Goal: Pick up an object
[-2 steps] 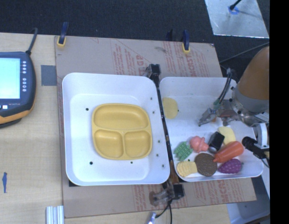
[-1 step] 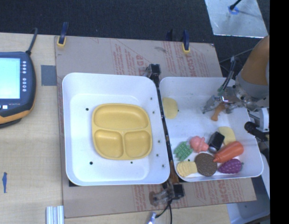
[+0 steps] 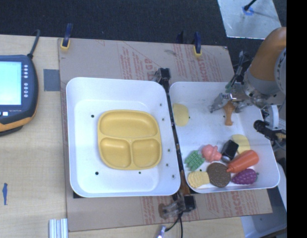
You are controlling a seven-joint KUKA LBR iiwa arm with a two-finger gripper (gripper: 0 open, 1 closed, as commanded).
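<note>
Toy foods, ten in all, lie in the right bin (image 3: 203,90), the same bin over which the jaws hang at the end of the grey arm (image 3: 270,58). Whether the jaws are wide or narrow cannot be told. One orange-brown piece (image 3: 228,114) sits right at them, just under their metal tips in the view; whether it is gripped or lies on the bin floor is unclear.

To the left of the jaws, against the bin's left wall, lies one pale yellow disc (image 3: 180,114). Toward the near edge, well apart from the jaws, the other eight are clustered:
- one pale yellow lump (image 3: 242,141)
- one black block (image 3: 229,148) touching it
- one pink piece (image 3: 211,152)
- one green ridged piece (image 3: 194,160)
- one orange carrot (image 3: 243,161)
- one purple bunch of grapes (image 3: 244,176)
- one brown round cookie (image 3: 218,174)
- one yellow cracker (image 3: 197,179) beside the cookie

Farther left, beyond the shared wall, the left bin (image 3: 79,177) holds one yellow plate (image 3: 129,139) with three compartments. Both bins rest on one cardboard sheet (image 3: 118,58), pinned to the counter (image 3: 24,172) by two blue-handled clamps (image 3: 66,37) at its far edge. Farthest left sits one teach pendant (image 3: 12,93).
</note>
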